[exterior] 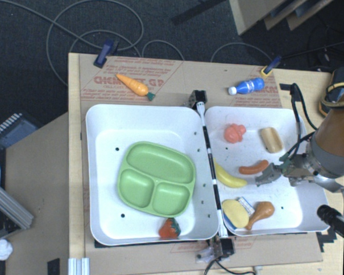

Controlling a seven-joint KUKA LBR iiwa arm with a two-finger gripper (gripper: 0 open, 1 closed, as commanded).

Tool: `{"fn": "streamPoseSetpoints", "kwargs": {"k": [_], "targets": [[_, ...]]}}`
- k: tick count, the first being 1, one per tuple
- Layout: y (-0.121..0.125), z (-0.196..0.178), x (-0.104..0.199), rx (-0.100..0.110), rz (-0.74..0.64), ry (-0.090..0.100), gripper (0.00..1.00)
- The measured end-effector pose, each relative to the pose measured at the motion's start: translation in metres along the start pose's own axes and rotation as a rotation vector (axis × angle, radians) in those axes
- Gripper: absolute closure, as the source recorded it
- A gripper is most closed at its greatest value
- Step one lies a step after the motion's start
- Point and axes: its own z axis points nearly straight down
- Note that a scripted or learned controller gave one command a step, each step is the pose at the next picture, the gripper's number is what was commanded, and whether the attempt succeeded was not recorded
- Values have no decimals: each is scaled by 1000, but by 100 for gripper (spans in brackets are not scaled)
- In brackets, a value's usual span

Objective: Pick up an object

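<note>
1. Where the bench bears two white bins side by side, the left bin (97,159) holds a green divided plate (156,178) at its middle, three compartments, nothing in them.
2. Strawberry (169,229): red with green top, in the left bin just beside the plate's near edge.
3. Right bin (287,115), contents:
   - pink crumpled item (235,133), far left part;
   - bread roll (270,139), tan, to the right of the pink item;
   - sausage (254,167), orange-red, mid-bin;
   - banana (229,177), yellow, along the left wall, near the sausage's left end;
   - pale yellow round item (235,212), near corner;
   - drumstick (260,213), brown, just beside the round item, touching or overlapping it.
4. Gripper (269,175): dark, reaching in from the right, low over the right bin, its tip just beside the sausage's right end. Whether the fingers stand wide or narrow cannot be told; nothing shows between them.
5. On the cardboard beyond the bins: carrot (134,85), orange; blue and white bottle (246,86), lying on its side.
</note>
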Motion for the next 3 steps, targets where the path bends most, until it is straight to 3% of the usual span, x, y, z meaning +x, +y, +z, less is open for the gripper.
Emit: {"fn": "streamPoseSetpoints", "kwargs": {"k": [1, 2, 3], "targets": [[-2, 97, 5, 1, 1, 0, 0], [35, 105, 40, -2, -1, -1, 0], [81, 104, 30, -3, 0, -1, 0]]}}
